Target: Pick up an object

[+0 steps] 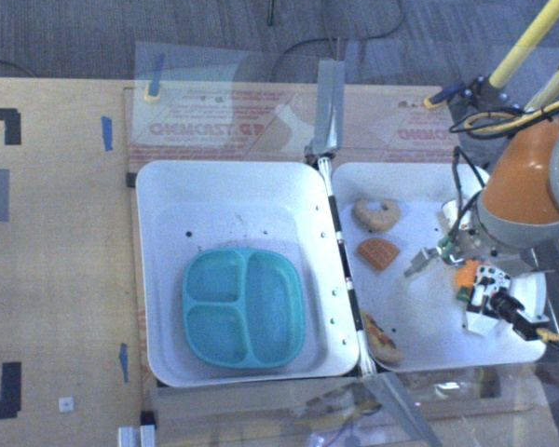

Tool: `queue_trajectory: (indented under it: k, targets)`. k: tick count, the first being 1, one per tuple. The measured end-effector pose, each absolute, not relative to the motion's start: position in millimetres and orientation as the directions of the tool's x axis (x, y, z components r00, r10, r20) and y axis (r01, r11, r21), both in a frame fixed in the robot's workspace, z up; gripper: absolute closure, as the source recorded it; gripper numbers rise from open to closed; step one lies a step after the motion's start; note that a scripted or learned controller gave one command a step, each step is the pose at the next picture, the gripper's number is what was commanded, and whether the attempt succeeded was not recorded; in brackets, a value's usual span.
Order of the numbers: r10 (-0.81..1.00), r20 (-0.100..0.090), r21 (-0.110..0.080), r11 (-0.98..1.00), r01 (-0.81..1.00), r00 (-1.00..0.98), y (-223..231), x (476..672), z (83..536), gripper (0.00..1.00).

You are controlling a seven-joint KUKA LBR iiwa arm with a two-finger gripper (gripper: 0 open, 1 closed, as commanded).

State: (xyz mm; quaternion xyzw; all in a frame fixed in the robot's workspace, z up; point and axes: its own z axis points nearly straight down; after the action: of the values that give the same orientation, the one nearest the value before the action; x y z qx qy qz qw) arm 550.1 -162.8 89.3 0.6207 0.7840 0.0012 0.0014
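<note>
Found, nearest the camera, a teal divided plate (245, 307) lying flat in the front half of the left bin (158, 194), with three compartments facing up. Saw a flat piece of toy food (383, 339), yellow and red, tucked into the front left corner of the right bin (419, 354), close against the wall shared with the left bin.

Spotted the gripper (447, 254) farther back, low over the right side of the right bin, hanging from the grey arm (526, 189) with its orange band. Could not tell whether the tool was released or clenched, and saw nothing plainly grasped in it. Noticed a small orange item (465, 274) just beside it, too muddled with the tool's white and black parts to identify.

Found an orange-brown wedge (379, 252) to the left of the gripper, apart from it, lying free on the bin floor. Saw a tan ring (377, 214) just behind the wedge, near the back wall, also untouched.

Made out, beyond both bins, a metal bar (329, 105) standing at their shared back corner, on cardboard (214, 124) with red lettering. Noted, farthest off, black cables (359, 3) on the grey floor.
</note>
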Motion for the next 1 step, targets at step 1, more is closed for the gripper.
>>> queue_trajectory:
  k: [1]
  targets:
    - [0.978,-0.003,0.009,0.207,0.978,-0.207,-109.4,618.2,88.3,0.0]
